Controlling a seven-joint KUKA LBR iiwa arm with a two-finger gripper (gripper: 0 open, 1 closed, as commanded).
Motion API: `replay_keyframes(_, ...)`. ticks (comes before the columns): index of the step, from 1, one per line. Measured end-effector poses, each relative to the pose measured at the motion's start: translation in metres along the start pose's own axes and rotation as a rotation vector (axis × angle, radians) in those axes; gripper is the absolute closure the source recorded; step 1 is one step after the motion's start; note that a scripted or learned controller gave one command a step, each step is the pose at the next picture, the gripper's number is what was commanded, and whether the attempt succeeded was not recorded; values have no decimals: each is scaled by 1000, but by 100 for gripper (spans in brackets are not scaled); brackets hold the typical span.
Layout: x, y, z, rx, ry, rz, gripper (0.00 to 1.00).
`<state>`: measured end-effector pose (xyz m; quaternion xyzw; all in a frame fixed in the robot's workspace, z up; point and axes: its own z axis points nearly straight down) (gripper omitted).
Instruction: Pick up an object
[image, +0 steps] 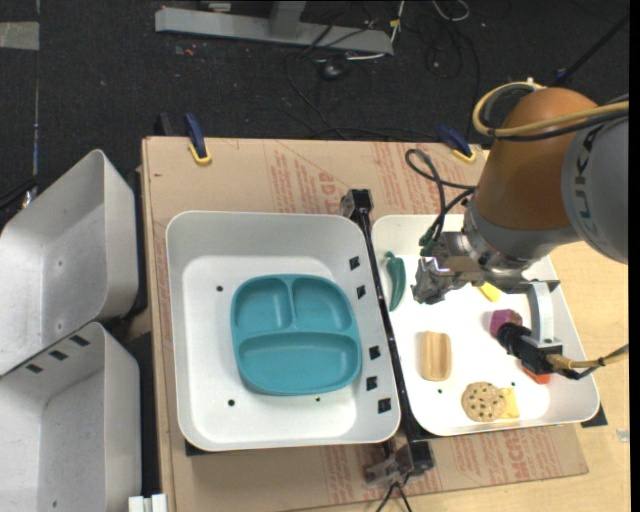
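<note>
My gripper (431, 285) hangs low over the back part of the right bin (575, 415), under the grey arm with the orange band. Just left of it, a green curved piece (395, 280) lies against the bin's left wall. A tan bread-like block (435, 355) lies in front of the gripper, apart from it. A chocolate-chip cookie (484, 401) rests near the front edge, partly on a yellow piece (511, 404). A magenta object (503, 322) and a small yellow piece (489, 292) lie to the gripper's right. Nothing shows between the gripper's tips.
The left bin (190, 300) holds a teal divided plate (296, 333). A small red item (541, 376) peeks out at the right bin's right side. A black divider (380, 320) runs between the bins. Two white trays (60, 300) stand off the bench at the left.
</note>
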<state>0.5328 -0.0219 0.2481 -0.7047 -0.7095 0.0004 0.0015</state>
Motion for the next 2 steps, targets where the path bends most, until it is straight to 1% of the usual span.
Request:
replay_keyframes(1, 54, -10, 13, 0, 1, -2, 100)
replay_keyframes(2, 105, -32, 25, 1, 1, -1, 100)
